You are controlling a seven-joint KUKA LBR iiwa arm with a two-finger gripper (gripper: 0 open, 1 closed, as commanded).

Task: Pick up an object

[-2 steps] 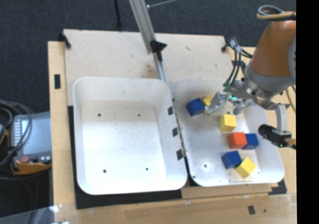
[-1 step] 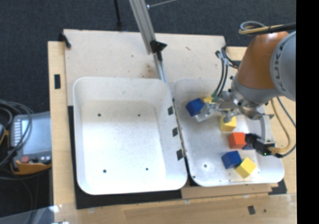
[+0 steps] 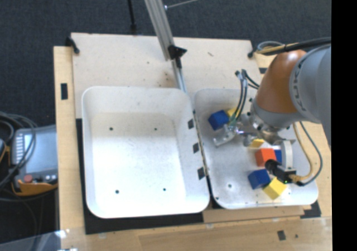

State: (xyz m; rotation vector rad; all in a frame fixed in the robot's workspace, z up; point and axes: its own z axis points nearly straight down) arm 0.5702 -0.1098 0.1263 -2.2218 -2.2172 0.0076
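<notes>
Camera view shows the end effector (image 3: 227,134) by a small blue block (image 3: 218,119), its state I cannot tell; the block looks light and hard, best squeezed on flat sides.

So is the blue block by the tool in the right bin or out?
In: the blue block lies on the right bin floor, beside the tool.

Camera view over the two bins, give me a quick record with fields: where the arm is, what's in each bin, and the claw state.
arm: reaches in from the right, orange band above the right bin
claw: low in the right bin, beside the upper blue block; open or shut cannot be told
right bin contents: upper blue block, orange block, lower blue block, yellow block
left bin: white, no blocks seen in it
held object: none visibly held
</notes>
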